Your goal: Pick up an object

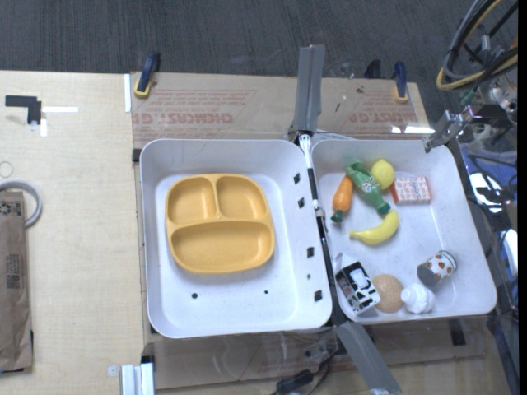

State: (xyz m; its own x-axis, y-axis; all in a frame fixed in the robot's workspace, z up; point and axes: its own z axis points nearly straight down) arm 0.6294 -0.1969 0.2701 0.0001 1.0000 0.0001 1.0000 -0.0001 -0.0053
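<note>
The right bin holds several small objects. An orange carrot lies by its left wall. Beside it are a green bottle and a yellow lemon. A red and white box sits to the right of them. A banana lies in the middle. Along the front are a black and white packet, a tan bun, a white lump and a small can. My gripper hangs at the bin's far right corner, above the rim and apart from every object.
The left bin bears a yellow divided plate. A metal divider post rises between the bins at the back. Cables loop at the top right. Brown cardboard lies behind the bins.
</note>
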